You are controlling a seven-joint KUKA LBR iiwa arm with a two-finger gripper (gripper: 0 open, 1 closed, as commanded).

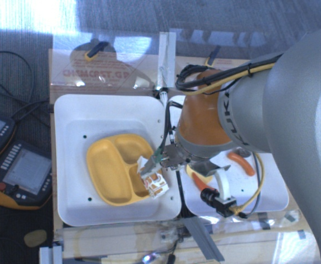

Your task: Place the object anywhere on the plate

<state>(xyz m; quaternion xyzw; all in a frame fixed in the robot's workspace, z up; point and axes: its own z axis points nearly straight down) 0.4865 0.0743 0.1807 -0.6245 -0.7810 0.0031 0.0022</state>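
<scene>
Inspector: Report the object and the grip.

Operator: Taking the yellow plate (114, 169) as my landmark: the object, a small white carton (156, 183) with orange print, sits at the plate's right edge, over its rim. The gripper (161, 159) is directly above it. I cannot tell from here whether it has hold of the carton. I judge the carton light, thin-walled and crushable; I would take it across its flat sides.

Inspector: Surface and room?

Operator: The plate lies in the left white bin (67, 120), smooth, with compartments. Right of the plate, the second bin (278, 194) holds an orange sausage-shaped item (242, 163). The worktop (61, 70) shows behind both.
</scene>
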